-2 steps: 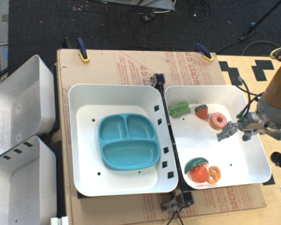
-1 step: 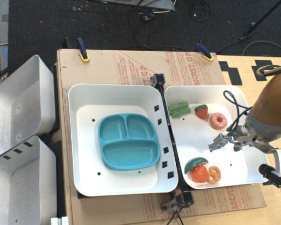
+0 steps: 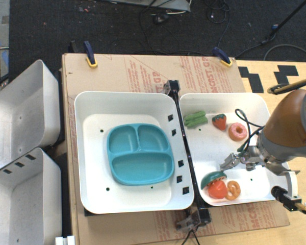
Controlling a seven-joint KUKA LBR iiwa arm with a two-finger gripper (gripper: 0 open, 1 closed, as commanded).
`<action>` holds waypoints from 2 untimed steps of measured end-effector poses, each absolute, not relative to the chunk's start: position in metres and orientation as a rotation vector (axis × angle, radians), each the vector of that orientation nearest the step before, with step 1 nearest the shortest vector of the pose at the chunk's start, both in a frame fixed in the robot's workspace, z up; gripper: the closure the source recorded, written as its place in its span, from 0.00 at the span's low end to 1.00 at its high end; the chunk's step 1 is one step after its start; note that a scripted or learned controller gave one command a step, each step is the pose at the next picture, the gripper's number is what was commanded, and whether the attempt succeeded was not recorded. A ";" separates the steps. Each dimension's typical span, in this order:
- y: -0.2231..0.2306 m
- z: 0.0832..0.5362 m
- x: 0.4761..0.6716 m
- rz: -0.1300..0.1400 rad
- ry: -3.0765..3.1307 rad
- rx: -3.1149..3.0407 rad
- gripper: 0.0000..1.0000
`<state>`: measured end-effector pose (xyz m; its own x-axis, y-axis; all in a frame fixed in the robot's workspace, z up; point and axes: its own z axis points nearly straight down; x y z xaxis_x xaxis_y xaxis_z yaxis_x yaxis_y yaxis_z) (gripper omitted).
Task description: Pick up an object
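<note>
**Tomato just below my gripper**

Camera view: my gripper [image 3: 233, 161] hangs low in the right bin [image 3: 255, 102], fingers apart on nothing; the red tomato [image 3: 217, 188] sits just beneath, toward the near wall, touching an orange ring [image 3: 233, 189]

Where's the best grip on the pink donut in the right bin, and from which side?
Likely straight down from above. The pink donut lies flat on the right bin floor, apart from the strawberry, so its ring is free all round. I'd pinch across one side of the ring, one finger in the hole, one outside. A cable crosses just over it, so watch that.
</note>
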<state>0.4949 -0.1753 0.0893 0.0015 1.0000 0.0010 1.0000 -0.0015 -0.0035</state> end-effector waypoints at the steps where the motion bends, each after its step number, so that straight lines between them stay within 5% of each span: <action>1: -0.176 0.102 0.496 -0.001 -2.218 -2.225 1.00; 2: -0.182 0.146 0.499 -0.002 -2.225 -2.223 1.00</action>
<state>0.4985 -0.1817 0.1462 -0.0008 1.0000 -0.0014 1.0000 0.0009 0.0034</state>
